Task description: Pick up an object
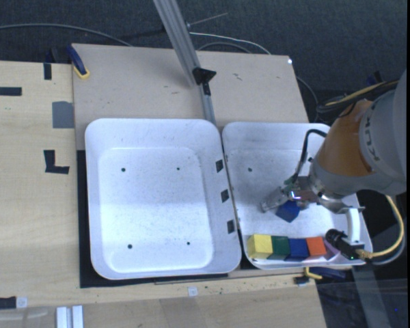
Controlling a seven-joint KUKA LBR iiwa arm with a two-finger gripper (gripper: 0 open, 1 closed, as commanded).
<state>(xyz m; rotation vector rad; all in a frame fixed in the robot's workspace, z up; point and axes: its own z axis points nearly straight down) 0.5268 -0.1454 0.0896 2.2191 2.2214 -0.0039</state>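
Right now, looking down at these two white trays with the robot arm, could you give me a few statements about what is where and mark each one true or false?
1. The gripper is over the right bin. True.
2. A row of coloured blocks lies along the right bin's near edge. True.
3. The blocks are in the left bin. False: they lie in the right bin.
4. A blue block sits at the gripper, apart from the row. True.
5. The yellow block is at the row's right end. False: it is at the left end; the orange block is at the right.
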